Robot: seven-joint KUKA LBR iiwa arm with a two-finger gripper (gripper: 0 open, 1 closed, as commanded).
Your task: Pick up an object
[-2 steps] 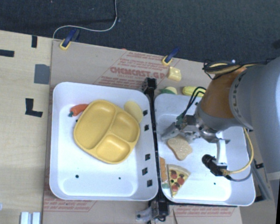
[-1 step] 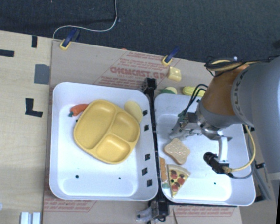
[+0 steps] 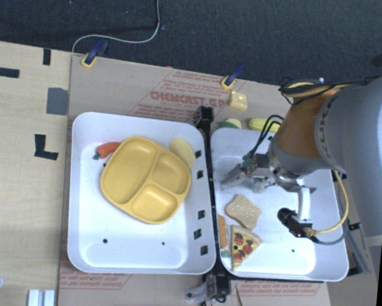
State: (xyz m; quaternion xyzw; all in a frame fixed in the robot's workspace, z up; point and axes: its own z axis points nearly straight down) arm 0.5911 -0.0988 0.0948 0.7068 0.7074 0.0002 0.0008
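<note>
Item: my jaws (image 3: 237,176), opening impossible to tell, hung over the right bin (image 3: 328,265) near the bread (image 3: 242,211), presumably to grasp it.

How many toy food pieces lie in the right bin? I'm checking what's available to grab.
2 that I can make out: a bread slice mid-bin and a pizza slice just below it, near the divider. The arm may hide others.

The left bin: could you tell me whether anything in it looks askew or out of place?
The yellow divided plate sits turned at an angle to the left bin, and it lies over an orange piece and a pale yellow piece that poke out from its edge.
</note>
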